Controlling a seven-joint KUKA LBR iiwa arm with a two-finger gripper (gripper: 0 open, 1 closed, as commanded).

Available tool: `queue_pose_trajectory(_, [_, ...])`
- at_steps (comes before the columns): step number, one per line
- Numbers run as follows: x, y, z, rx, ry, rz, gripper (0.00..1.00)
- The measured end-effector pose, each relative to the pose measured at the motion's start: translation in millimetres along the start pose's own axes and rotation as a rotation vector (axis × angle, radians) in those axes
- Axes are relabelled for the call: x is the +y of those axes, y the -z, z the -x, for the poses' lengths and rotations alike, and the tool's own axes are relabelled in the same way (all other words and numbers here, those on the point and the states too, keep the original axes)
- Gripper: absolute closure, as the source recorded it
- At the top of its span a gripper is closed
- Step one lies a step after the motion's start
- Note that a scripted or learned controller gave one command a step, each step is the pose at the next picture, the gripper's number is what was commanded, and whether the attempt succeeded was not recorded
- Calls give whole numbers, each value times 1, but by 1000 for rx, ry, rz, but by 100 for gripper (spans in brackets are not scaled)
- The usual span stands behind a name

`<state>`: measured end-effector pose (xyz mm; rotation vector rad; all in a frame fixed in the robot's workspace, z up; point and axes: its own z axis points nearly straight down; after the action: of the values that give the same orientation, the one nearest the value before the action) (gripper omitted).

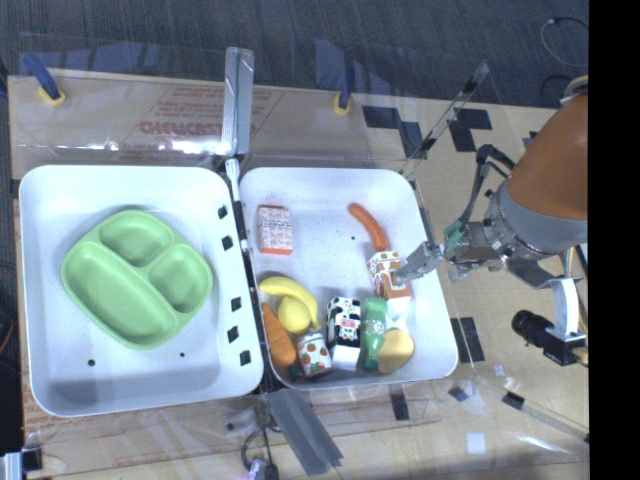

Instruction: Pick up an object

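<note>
From my console the gripper [415,264] sits low over the right bin [330,183], at its right wall, right beside a small orange-and-white carton [388,273]; I cannot tell whether that carton is grasped. Just above it lies an orange sausage [369,225], and farther left a flat orange-and-white packet [274,228]. Along the bin's near edge I see a banana [283,290], a lemon [294,314], a carrot [279,339], a black-and-white cow-print carton [344,320], a green bottle [372,330] and a pale yellow fruit [397,346], crowded together. The left bin [60,388] bears a green divided plate [138,277].
</note>
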<state>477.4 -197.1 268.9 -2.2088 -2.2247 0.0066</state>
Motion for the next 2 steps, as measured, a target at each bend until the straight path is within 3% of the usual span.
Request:
queue_pose_trajectory(1, [68,-72,6,-1,71,-1,0])
queue_pose_trajectory(2, [115,-178,12,-2,133,3,0])
